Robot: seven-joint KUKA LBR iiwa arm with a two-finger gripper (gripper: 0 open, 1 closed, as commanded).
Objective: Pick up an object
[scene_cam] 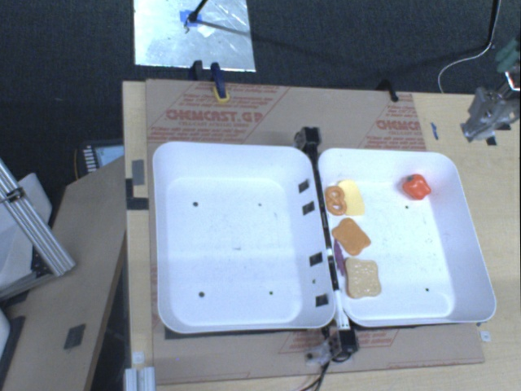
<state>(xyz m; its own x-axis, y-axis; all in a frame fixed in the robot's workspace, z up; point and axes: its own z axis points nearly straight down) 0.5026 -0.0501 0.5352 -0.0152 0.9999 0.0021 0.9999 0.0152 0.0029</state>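
Observation:
The right bin (464,243) holds several small toy foods. A red, tomato-like piece (416,186) lies near its far right corner. Along its left wall lie an orange pretzel shape (334,200) touching a pale yellow piece (352,196), an orange-brown slice (352,235) and a tan square cracker (363,277). A thin purple item (338,256) is wedged against the wall between the last two. My gripper (491,114) is a grey shape at the frame's right edge, beyond the far right corner of the right bin and well apart from every object.
The left bin (236,235) sits beside the right one, joined by a black clipped divider (319,218). Both rest on a cardboard sheet (244,112) on the wooden bench. A shiny metal plate (194,21) lies on the dark floor behind.

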